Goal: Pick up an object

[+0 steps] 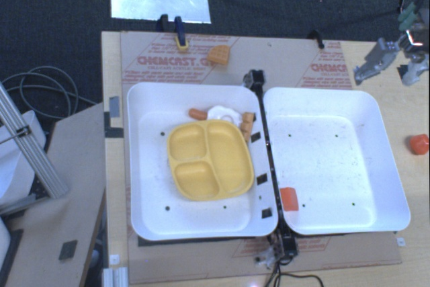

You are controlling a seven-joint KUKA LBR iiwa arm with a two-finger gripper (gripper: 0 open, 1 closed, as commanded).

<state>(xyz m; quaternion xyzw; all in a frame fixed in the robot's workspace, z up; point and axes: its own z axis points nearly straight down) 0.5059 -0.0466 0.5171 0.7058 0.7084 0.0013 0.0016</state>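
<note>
Hovered at the far right, above and beyond the right bin (386, 144), well clear of everything: the gripper (393, 64), fingers spread and pinching nothing. Lay in the left bin (144, 165): a yellow divided plate (209, 159), with a small orange sausage (197, 114), a white piece (224, 115) and a tan block (247, 124) just beyond it. Sat in the right bin's near-left corner: an orange-red block (289, 198).

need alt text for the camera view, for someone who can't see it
Two shallow white bins sit side by side on a bench: the left bin holds a yellow divided plate with small food toys behind it, the right bin an orange block at its near left corner. The gripper hangs beyond the right bin's far right corner.
</note>
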